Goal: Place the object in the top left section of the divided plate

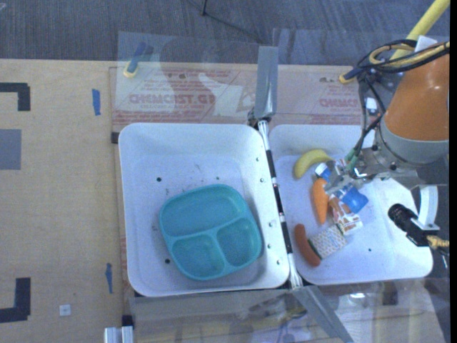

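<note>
Grey carpet floor [86, 13], tan wooden bench [57, 191] with blue tape marks [96, 101], cardboard sheet [186, 95]

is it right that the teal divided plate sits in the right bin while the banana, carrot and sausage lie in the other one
Not quite. The camera view shows the teal divided plate in the left bin, not the right one. The banana, carrot and sausage lie in the right bin, as you said.
</note>
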You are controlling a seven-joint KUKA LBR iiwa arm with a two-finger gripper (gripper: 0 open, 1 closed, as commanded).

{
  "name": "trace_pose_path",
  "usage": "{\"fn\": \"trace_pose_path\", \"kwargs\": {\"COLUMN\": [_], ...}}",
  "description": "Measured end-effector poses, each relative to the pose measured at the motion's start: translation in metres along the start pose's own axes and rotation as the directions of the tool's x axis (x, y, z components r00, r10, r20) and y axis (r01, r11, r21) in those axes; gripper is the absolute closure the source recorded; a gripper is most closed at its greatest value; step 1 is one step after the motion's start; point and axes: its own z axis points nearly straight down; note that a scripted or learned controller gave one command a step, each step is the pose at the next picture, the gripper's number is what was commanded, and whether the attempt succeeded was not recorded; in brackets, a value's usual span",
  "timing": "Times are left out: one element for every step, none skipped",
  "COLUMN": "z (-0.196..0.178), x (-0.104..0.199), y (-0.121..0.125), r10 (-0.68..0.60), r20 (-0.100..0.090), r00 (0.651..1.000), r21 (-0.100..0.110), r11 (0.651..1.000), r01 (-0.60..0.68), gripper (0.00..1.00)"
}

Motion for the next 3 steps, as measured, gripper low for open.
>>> {"fn": "trace_pose_path", "kwargs": {"z": [-0.049,-0.071,-0.029], "x": [0.074,0.085,0.087], "y": [-0.029,-0.025,-0.008], "r10": [-0.256,0.160,-0.019], "r20": [0.000,0.001,-0.001], "r00": [0.967,0.987,1.000], "r21": [0.000,0.000,0.003], "r11": [0.967,0.987,1.000], "r01": [0.256,-0.160,0.019], "gripper": [1.00,1.00,1.00]}}
